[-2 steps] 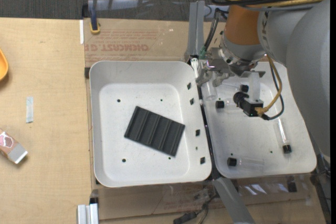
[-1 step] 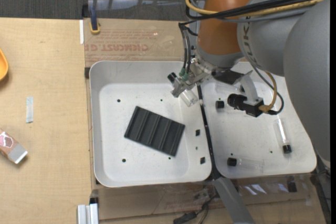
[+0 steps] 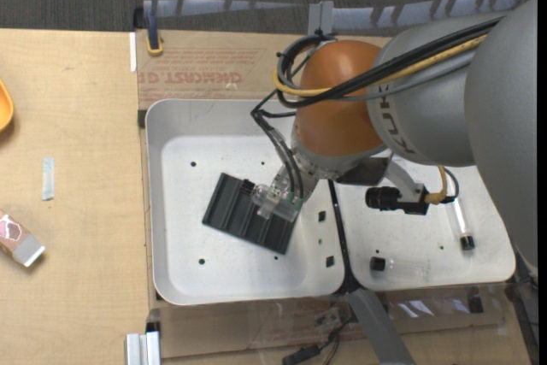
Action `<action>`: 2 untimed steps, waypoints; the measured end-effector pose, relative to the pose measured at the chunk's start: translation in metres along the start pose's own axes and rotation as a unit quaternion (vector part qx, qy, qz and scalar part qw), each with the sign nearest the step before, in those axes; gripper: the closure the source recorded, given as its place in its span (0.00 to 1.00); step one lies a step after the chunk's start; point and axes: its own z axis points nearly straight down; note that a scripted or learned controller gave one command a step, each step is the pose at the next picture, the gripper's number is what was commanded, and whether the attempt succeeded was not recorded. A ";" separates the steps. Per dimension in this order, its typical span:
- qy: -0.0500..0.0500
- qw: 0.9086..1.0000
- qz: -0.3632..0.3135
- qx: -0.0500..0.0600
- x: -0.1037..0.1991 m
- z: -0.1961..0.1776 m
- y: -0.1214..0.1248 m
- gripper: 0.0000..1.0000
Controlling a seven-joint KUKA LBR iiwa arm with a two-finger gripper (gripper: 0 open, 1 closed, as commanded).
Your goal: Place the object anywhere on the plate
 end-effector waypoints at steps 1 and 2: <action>-0.001 0.981 -0.195 -0.001 0.009 -0.041 -0.046 1.00; -0.001 0.981 -0.195 -0.001 0.009 -0.041 -0.046 0.00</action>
